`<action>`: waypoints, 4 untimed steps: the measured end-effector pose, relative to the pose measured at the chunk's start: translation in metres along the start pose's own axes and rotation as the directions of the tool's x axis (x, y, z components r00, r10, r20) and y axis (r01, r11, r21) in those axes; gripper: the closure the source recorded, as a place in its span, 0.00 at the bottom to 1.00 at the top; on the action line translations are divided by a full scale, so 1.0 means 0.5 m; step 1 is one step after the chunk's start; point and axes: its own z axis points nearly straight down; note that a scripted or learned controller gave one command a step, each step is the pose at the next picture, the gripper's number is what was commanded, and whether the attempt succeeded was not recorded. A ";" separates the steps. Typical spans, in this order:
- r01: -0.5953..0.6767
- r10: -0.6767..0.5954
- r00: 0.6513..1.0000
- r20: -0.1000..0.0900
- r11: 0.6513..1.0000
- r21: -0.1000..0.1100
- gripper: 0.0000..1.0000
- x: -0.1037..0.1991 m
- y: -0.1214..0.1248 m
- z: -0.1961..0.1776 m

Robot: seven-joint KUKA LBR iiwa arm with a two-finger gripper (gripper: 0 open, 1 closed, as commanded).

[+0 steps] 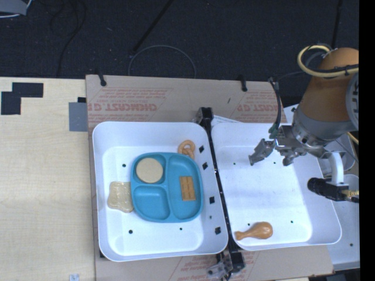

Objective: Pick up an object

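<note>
Left bin (111, 233): shallow white tray holding the blue plate, the bread slice and the pretzel.
Right bin (293, 227): shallow white tray, touching the left bin along a black central joint.
Arm (328, 98): grey with an orange band, entering from the right above the right bin's far half.
Blue divided plate (158, 206): three compartments; a round tan cookie (149, 170) in one, a small brown cracker (187, 188) in another.
Gripper (272, 155): fingers spread apart, nothing between them.
Drumstick (255, 232): toy chicken leg, lying at the right bin's near edge, well apart from the gripper.
Bread slice (120, 196): pale, touching the plate's left rim.
Pretzel (187, 148): just beyond the plate's far right corner.
</note>
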 end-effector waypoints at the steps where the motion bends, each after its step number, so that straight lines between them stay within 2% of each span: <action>1: 0.002 -0.002 1.000 0.001 1.000 -0.012 0.00 0.000 0.005 -0.014; 2: 0.001 -0.001 1.000 0.001 1.000 -0.008 0.00 -0.006 -0.002 0.111; 4: 0.000 0.000 1.000 0.001 1.000 -0.010 0.00 0.003 -0.003 0.262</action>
